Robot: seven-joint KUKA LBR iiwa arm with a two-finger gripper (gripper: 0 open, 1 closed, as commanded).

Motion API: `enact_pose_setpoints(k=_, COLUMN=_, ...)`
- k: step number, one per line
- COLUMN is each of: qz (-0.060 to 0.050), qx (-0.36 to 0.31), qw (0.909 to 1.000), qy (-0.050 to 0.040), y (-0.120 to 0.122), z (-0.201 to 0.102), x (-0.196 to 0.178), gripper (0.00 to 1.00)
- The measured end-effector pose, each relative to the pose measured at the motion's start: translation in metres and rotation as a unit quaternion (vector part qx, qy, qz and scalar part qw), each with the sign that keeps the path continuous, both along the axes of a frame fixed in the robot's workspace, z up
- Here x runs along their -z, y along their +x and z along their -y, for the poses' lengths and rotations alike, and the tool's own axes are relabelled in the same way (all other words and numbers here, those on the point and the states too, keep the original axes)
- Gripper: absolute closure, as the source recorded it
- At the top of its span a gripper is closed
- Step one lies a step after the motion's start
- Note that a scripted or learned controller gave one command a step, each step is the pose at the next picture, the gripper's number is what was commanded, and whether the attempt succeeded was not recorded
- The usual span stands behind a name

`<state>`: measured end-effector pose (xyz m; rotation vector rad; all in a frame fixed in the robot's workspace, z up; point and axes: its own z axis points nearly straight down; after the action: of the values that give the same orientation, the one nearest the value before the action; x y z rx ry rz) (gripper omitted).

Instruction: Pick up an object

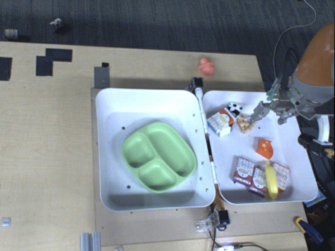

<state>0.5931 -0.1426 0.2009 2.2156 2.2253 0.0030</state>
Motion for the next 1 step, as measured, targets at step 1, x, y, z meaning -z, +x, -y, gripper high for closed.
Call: enact_pose_setpoints(k=1, qz=0.001, qx=0.001, qw=1.0, qy=-0.0006, y=0.0384, z=0.0036, x=0.102, gripper=0.0)
